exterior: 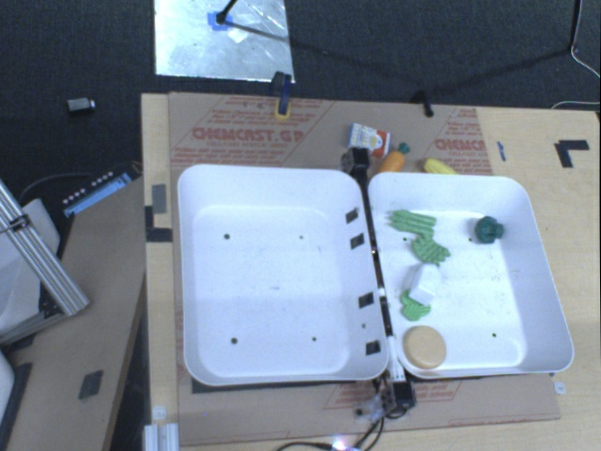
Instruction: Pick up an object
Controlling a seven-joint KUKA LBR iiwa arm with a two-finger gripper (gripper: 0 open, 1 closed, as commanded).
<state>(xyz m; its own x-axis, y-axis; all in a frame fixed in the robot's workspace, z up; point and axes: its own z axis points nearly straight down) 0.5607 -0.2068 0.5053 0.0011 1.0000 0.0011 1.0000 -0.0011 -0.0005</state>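
The right bin [535, 252] holds several small objects. A green ridged piece [413, 221] lies near its back left, with a green textured piece [431, 249] just in front of it. A dark teal round object [487, 229] sits toward the back right. A white block [423, 280] rests against a small green piece [414, 307], and a tan round disc [424, 346] lies at the front left corner.
The left bin [272, 280] stands beside the right one, joined by a dark hinge strip [374, 261]. Behind the bins on the cardboard lie a small white and red package [368, 138], an orange item [392, 161] and a yellow item [438, 167]. A metal frame [38, 261] stands at the left.
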